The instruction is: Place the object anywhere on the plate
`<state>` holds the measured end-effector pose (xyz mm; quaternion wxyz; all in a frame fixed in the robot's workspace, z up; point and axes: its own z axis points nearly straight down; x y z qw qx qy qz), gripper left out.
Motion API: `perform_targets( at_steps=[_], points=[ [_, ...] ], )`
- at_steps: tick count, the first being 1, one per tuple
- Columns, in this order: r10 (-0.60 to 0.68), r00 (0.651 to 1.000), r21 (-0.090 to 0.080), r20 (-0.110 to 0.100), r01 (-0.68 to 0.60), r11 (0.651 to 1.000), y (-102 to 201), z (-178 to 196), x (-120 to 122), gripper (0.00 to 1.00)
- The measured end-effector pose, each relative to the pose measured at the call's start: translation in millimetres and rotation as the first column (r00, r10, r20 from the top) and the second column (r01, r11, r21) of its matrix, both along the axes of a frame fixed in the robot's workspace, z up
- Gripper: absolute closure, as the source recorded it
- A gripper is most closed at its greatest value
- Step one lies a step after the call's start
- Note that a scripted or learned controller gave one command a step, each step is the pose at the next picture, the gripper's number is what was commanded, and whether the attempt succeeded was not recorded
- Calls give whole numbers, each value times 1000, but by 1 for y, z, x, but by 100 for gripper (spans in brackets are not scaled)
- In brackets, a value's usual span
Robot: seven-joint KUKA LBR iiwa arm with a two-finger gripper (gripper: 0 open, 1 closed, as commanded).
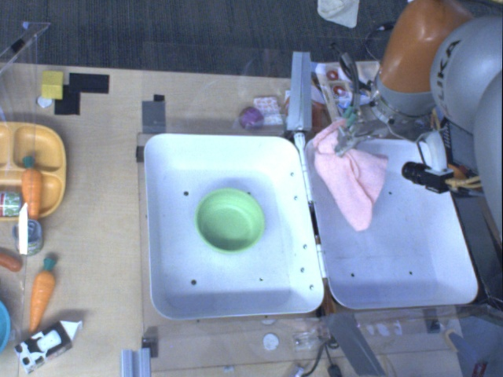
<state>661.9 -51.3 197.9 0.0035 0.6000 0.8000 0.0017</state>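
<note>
A pink cloth (352,181) lies in the right bin (409,250), stretched from its upper left corner down toward the middle. My gripper (344,141) is at the cloth's upper end, shut on a pinch of the fabric, and folds fan out from that point. The rest of the cloth trails down and to the right over the bin floor. A round green plate (229,220) sits in the middle of the left bin (181,171), apart from the cloth and well left of the gripper.
A raised divider (308,203) runs between the two bins. A black-tipped part (424,174) of the arm juts over the right bin. On the bench at far left are a yellow tray (47,148), toy carrots (41,289) and small clutter.
</note>
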Motion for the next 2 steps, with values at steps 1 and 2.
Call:
perform_targets(
  at_steps=[1,2],
  points=[
    [281,960,-1,2,-281,960,65,11,-38,100],
    [421,907,-1,1,-421,907,130,63,-109,100]
  ],
)
